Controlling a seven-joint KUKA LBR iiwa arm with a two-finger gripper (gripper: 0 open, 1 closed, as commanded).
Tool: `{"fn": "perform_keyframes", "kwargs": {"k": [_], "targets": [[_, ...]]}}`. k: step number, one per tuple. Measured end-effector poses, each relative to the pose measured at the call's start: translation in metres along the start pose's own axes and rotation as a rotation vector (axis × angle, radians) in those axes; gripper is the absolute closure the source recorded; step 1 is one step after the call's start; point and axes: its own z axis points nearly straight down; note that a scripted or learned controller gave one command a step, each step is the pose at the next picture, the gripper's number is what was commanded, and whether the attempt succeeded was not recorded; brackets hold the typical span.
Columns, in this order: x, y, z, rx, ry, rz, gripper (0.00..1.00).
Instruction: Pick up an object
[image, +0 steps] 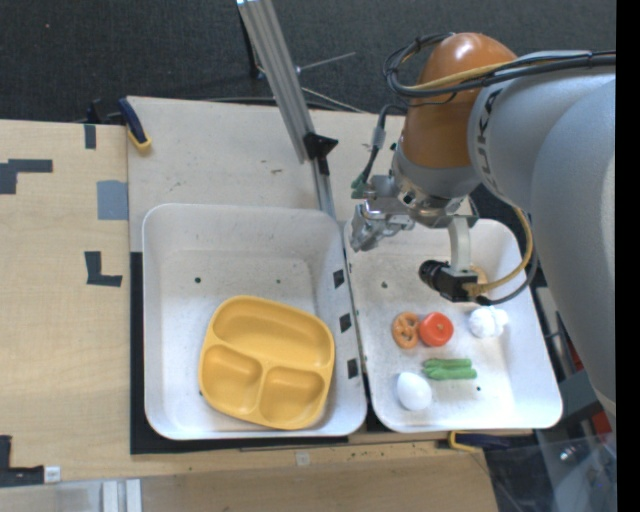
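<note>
The grey arm with its orange band (455, 95) enters from three o'clock. Its gripper (372, 228) hangs over the right white bin (520, 395) at that bin's eleven o'clock corner. The left white bin (180, 260) holds a yellow divided plastic tray (267, 362). At the right bin's five o'clock lie a green bean pod (449, 369), white egg (413, 391), red tomato (436, 329) and brown pretzel (405, 330).

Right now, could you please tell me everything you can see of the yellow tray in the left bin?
The tray is a yellow, smooth, plastic-looking dish with rounded corners, divided into three compartments: one long one along the far side and two smaller ones nearer the camera. Nothing lies in it. It sits flat, right side up and turned slightly askew, on the floor of the left bin, toward the near right corner, close to the wall beside the right bin.
</note>
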Motion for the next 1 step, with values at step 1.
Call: {"fn": "perform_keyframes", "kwargs": {"k": [1], "targets": [[0.0555,-0.0035,0.0045,0.000,-0.001,0.000,1.00]]}}
